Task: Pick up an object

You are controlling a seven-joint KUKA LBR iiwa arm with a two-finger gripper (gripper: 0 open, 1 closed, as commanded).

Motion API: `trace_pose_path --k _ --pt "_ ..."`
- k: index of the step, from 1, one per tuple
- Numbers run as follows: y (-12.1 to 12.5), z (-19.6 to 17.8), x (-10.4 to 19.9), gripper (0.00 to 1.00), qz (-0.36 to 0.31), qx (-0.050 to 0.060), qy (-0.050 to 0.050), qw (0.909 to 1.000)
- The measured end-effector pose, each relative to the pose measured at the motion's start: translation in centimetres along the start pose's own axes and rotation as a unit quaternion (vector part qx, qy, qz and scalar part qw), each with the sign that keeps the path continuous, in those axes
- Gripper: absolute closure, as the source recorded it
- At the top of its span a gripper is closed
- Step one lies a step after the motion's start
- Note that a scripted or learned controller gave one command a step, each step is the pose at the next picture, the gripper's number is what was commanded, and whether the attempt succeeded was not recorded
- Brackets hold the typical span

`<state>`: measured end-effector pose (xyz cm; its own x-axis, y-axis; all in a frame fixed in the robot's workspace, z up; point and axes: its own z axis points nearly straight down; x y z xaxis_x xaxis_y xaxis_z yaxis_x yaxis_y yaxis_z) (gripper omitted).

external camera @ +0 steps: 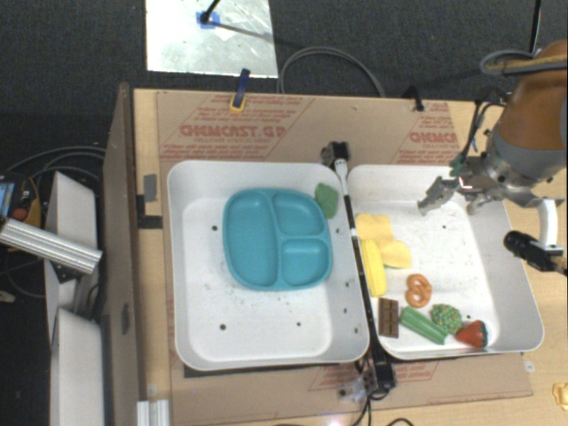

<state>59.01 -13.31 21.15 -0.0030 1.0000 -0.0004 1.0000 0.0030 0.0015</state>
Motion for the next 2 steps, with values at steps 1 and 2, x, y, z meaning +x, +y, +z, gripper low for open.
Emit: trace_pose_path --k 1,2 --pt "-10.3 6.8 1.1 0.00 0.002 0.007 0.002 1.0000" --pt "-1.8 11.9 2.9 0.00 0.000 -0.002 0.000 1.0000"
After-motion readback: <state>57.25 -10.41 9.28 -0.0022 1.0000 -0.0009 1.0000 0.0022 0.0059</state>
